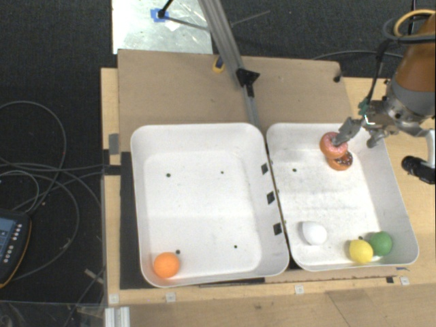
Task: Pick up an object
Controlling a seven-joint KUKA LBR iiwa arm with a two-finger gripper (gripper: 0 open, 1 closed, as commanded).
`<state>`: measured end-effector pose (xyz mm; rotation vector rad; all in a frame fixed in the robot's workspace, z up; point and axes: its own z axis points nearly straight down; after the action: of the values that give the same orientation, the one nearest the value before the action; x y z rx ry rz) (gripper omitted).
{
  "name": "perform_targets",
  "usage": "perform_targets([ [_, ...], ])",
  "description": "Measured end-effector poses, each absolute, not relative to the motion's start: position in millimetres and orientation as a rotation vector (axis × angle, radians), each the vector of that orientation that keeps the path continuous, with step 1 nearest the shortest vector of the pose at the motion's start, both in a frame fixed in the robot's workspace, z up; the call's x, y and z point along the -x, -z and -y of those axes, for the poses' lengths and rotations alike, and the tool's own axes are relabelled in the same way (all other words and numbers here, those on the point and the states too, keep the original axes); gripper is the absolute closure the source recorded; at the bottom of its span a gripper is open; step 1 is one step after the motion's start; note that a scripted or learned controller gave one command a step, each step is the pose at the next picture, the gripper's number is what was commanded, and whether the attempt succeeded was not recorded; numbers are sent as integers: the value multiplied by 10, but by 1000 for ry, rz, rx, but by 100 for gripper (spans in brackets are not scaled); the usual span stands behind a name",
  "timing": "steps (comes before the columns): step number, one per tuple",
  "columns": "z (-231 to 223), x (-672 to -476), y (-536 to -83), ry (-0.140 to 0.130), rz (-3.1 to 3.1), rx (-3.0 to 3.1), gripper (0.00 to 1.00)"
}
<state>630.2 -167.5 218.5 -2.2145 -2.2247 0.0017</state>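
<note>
The gripper (347,133) sits over the far part of the right bin (388,182), one visible finger (346,132) slanting down to meet the top of a pink-and-brown doughnut-like object (336,151), which seems to rest on the bin floor just below and slightly nearer the camera than the fingertip. Whether the fingers are spread or pressed together I cannot tell, and nothing shows the doughnut-like object pinched between them, so I judge the pick as approached but not secured: the closing and the lift look left to do. Well away from the gripper, toward the camera, a white ball (314,234), a yellow ball (360,251) and a green ball (380,243) lie along the near edge of the same bin, the yellow and green touching. Far off to the gripper's side, across the divide, an orange ball (166,265) rests in the near corner of the left bin (197,138). Both bins stand on a brown bench (286,87), with a grey pole (221,26) slanting across behind it. Around the bench lies dark carpet, with loose cables (41,182) and a handheld controller (12,240) on the side farthest from the arm, and a pale floor patch beyond the bench's far edge.
</note>
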Motion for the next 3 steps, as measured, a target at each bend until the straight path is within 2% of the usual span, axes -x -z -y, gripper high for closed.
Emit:
perform_targets([
  [1,1675,-6311,-2212,1,2230,2215,0],
  [3,1715,-6366,-1244,-2,2225,2215,0],
])
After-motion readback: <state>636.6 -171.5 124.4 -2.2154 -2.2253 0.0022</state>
